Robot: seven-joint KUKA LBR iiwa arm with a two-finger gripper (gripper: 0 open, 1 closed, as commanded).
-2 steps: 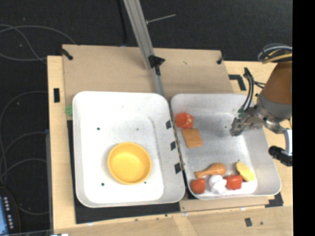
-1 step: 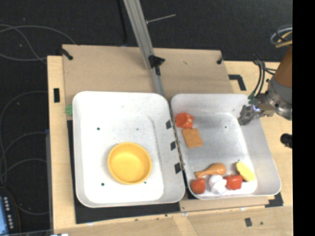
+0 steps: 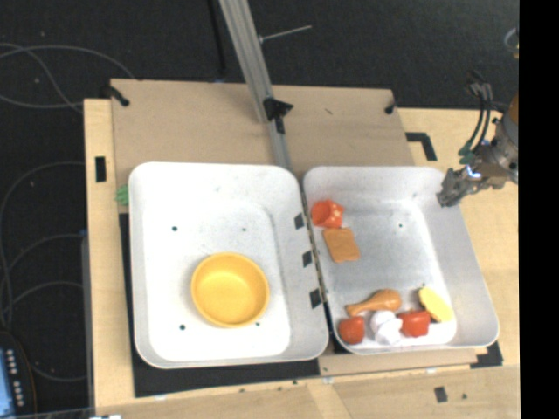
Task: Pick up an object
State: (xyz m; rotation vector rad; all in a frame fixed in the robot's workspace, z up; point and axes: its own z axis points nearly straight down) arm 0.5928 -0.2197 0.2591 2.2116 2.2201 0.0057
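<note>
The right bin (image 3: pixel 393 186) holds several small objects. A red-orange piece (image 3: pixel 326 213) and a tan square piece (image 3: pixel 341 245) lie near its left wall. Along its front edge sit a brown drumstick-shaped piece (image 3: pixel 376 303), a red piece (image 3: pixel 352 328), a white piece (image 3: pixel 384 326), another red piece (image 3: pixel 416 323) and a yellow piece (image 3: pixel 435 304). My gripper (image 3: pixel 454 188) hangs over the right bin's back right corner, well away from all of them, with nothing visible in it.
The left bin (image 3: pixel 166 199) holds a yellow bowl (image 3: pixel 230 288). A grey metal pole (image 3: pixel 249 51) slants from the top down to the gap between the bins. Bare tan bench lies behind and to the right of the bins.
</note>
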